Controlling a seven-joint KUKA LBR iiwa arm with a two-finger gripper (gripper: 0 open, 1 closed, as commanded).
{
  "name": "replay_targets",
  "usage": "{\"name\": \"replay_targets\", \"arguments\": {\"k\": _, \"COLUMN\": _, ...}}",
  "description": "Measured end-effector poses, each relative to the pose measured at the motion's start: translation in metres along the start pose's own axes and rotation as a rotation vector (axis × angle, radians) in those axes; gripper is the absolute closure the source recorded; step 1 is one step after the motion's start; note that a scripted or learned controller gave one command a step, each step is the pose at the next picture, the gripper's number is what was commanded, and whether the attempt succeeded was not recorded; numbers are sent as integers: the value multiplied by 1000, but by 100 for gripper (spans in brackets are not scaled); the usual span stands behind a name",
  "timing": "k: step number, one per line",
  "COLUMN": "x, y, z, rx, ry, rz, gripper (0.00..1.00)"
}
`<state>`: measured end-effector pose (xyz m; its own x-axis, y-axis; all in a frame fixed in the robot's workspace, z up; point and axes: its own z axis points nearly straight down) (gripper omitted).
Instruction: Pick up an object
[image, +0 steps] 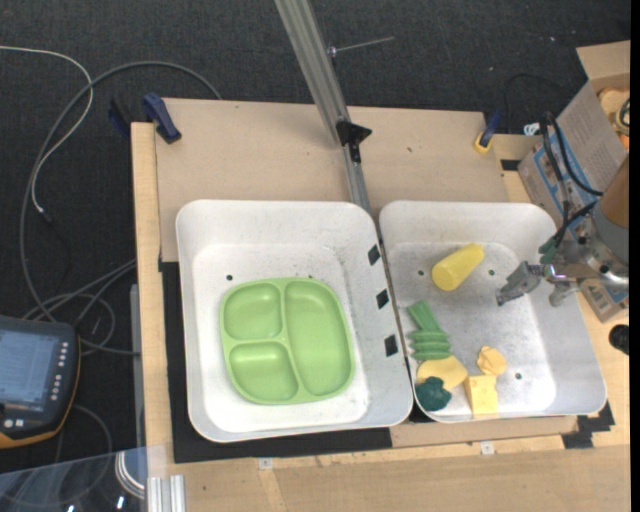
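**Two bins, gripper low over the right one**

Two white bins sit side by side on the bench. The left bin (200, 240) holds a green divided plate (288, 340). The right bin (560, 390) holds a yellow cup (458, 267) on its side, a green ridged piece (428, 335), a dark green lump (434, 395) and small yellow pieces (484, 392) near the front. The gripper (518, 284) hangs above bare bin floor right of the cup; whether it is parted or closed cannot be told, and nothing shows in it.
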<state>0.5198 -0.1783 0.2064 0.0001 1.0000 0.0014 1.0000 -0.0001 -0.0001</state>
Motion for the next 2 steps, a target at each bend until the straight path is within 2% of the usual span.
{"name": "replay_targets", "arguments": {"k": 1, "x": 0, "y": 1, "z": -11, "rx": -3, "ry": 0, "rz": -1, "gripper": 100}}
{"name": "replay_targets", "arguments": {"k": 2, "x": -18, "y": 78, "z": 24, "rx": -4, "ry": -3, "rz": -4, "gripper": 100}}
